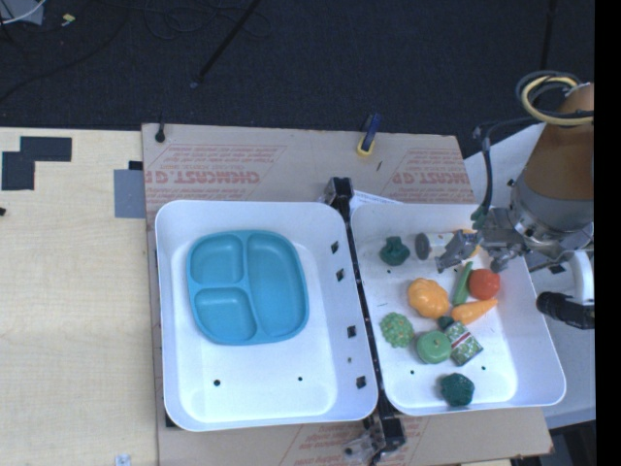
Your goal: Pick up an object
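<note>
The right bin [543, 357] holds several toy foods. Among them are a yellow-orange pepper [428, 297], a red tomato [484, 283], a slim green piece [462, 285], an orange carrot [473, 311] and a light green broccoli [396, 329]. My gripper [475, 248] hangs over the bin's upper right part, just above the slim green piece and the tomato. Nothing shows as held in it. A dark green piece [394, 251] and a small grey cylinder [423, 246] lie to its left.
The left bin [184, 377] bears a blue divided plate [247, 287]. Lower in the right bin lie a round green piece [433, 347], a small green and red box [464, 345] and a dark green lump [456, 388]. Cables hang beside the arm at the right.
</note>
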`<state>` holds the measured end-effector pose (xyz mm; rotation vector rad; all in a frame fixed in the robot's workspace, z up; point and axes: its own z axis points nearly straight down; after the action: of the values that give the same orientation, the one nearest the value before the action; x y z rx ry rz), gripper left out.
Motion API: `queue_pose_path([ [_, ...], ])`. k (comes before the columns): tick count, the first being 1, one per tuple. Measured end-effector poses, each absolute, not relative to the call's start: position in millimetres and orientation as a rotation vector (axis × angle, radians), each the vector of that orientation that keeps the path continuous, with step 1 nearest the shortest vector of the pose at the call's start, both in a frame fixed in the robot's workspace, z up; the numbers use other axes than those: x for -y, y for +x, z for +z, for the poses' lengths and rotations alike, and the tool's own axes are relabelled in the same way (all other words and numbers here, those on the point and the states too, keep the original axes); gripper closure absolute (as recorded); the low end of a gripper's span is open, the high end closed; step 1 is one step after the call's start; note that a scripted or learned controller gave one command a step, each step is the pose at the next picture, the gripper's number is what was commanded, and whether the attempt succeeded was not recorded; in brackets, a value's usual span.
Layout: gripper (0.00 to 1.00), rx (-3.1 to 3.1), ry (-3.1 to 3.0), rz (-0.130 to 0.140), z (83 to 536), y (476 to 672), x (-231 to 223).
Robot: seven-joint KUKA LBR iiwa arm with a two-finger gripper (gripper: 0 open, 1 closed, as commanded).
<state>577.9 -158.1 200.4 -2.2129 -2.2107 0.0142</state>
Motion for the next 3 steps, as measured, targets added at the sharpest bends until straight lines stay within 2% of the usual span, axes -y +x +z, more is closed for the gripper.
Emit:
queue_pose_path([
  [1, 0.0, 2.22, -2.218, 0.003, 207.6, 580.8, 158.4],
  [2, 0.0, 2.224, -2.213, 0.004, 156.4, 589.9, 152.5],
  [3, 0.0, 2.22, -2.215, 0.005, 113.3, 589.0, 150.8],
])
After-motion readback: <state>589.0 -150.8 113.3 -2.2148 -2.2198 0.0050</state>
